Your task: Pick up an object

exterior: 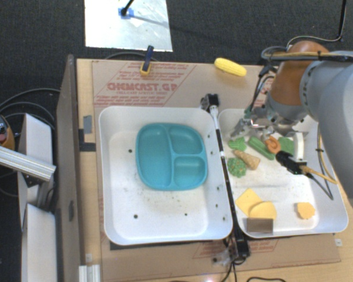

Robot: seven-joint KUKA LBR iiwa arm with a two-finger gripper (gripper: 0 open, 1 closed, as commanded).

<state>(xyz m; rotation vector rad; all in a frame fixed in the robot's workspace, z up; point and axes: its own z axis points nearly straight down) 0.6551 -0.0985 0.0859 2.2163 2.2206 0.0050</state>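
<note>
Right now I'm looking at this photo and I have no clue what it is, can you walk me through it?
One camera looks down at a slant on a bench. The grey machine at right is a robot arm; its hand reaches down into the right bin, among toy foods: green pieces, an orange carrot and yellow slices. I can't tell whether it holds anything. The left bin holds a teal divided plate. A yellow toy corn cob lies on the cardboard behind.
</note>
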